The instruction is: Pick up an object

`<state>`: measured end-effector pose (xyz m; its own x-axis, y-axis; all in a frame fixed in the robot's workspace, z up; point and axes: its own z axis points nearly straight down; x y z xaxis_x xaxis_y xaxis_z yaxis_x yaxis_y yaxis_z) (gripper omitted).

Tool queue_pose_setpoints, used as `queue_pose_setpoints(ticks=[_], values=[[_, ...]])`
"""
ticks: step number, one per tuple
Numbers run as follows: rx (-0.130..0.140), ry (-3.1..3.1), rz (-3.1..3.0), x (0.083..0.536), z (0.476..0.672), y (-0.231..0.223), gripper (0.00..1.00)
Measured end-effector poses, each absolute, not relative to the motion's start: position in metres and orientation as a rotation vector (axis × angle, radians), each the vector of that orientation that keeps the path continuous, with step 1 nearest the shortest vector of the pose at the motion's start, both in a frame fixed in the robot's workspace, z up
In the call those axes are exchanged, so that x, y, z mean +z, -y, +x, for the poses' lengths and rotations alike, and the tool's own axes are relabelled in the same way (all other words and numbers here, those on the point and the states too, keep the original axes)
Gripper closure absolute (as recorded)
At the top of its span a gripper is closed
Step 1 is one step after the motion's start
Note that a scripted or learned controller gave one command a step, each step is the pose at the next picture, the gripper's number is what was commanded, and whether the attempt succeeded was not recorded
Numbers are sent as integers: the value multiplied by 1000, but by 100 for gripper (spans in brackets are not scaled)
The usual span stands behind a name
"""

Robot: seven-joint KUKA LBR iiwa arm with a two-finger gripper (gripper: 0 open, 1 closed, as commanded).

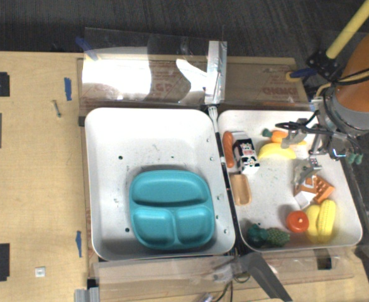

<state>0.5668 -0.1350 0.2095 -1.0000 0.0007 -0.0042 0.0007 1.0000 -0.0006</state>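
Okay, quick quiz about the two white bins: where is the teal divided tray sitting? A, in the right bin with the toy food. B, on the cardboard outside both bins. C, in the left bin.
C: the teal divided tray lies flat in the left bin, while the toy food, such as the corn, is in the right bin.

I see a light wooden bench (27,187) with black marks and small blue tape bits on it. Behind it the floor (171,5) is dark, maybe carpet. Bright light shines on a clear plastic sheet (153,71) at the back.
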Motion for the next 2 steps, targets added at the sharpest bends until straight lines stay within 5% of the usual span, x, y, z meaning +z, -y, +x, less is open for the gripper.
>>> queue_pose_setpoints(ticks=[1, 2], values=[[2, -3138, 60, 140, 653, 133, 0], [1, -3117, 338, 87, 601, 215, 0]])
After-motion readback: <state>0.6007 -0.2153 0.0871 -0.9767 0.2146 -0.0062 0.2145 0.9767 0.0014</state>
